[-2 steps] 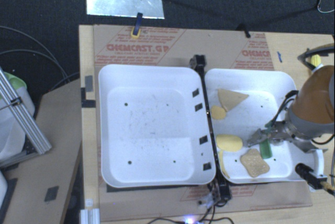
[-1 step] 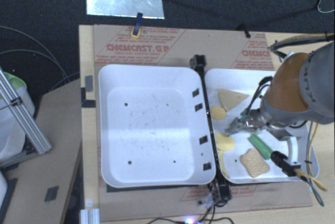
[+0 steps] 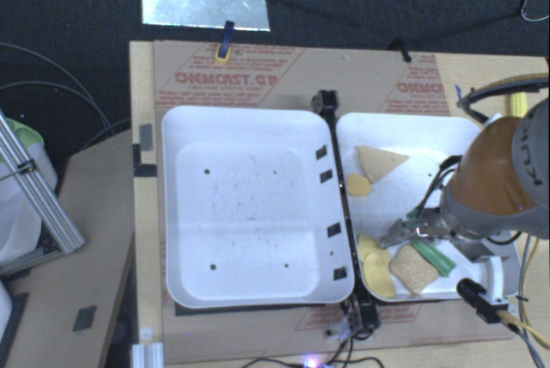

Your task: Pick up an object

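Here the claw [image 3: 404, 230], its state impossible to tell, hovers low in the right bin [image 3: 447, 130], cracker [image 3: 413, 269] at five o'clock.

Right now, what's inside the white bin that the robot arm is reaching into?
The right bin holds a tan wedge, a small yellow piece, more yellow pieces, a beige cracker-like block and a green stick. The arm covers the bin's right part, so anything beneath it is hidden.
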You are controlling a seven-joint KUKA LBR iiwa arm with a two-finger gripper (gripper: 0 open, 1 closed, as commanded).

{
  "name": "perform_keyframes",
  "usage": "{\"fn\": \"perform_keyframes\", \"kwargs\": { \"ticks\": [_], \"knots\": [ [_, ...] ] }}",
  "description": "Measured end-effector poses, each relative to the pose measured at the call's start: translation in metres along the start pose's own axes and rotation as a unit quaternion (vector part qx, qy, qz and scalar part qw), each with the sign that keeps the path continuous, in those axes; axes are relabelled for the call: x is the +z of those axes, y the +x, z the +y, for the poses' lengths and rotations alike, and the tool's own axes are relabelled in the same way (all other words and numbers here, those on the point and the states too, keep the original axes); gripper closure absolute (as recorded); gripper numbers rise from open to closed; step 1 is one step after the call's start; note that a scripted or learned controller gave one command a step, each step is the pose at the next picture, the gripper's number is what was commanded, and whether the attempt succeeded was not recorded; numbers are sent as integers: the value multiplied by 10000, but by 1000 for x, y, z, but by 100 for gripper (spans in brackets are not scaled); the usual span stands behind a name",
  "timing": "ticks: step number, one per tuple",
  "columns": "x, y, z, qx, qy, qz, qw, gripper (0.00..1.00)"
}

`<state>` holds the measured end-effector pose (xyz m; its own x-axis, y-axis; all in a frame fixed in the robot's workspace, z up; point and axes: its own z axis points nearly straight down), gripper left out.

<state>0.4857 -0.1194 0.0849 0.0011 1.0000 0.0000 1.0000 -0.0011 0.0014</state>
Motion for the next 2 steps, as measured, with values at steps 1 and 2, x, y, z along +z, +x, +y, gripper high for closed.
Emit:
{"fn": "perform_keyframes", "kwargs": {
  "ticks": [1, 2],
  "knots": [
    [-107, 46, 120, -73, -103, -6, 9999, 0],
    [-12, 34, 61, 1, 54, 8, 10000, 0]
  ]
}}
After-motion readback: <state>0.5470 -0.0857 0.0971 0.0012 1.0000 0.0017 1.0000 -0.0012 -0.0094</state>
